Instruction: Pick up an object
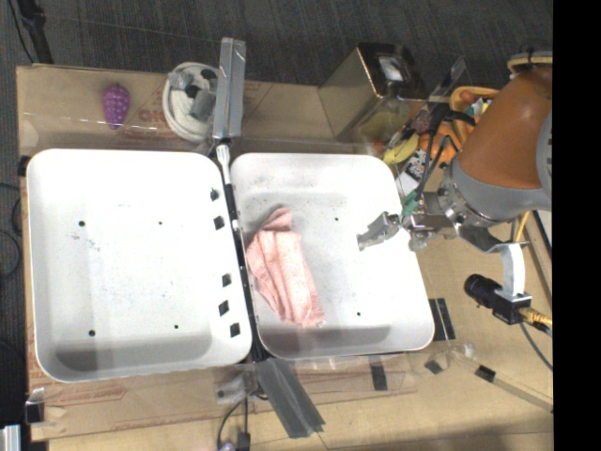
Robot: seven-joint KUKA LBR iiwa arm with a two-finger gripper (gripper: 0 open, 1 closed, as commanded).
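Observation:
A crumpled pink cloth (285,269) lies in the right bin (376,327), against its left wall. My gripper (377,231) hangs over the right half of that bin, well to the right of the cloth and apart from it. The fingers are small and grey against the white floor. I see nothing held at its tip.
The left bin (122,261) sits beside the right one, with a divider rail (230,252) between them. Behind the bins lie a purple object (115,104), a white roll (191,97) and a brown box (371,87). Cables and tools clutter the right side by the arm.

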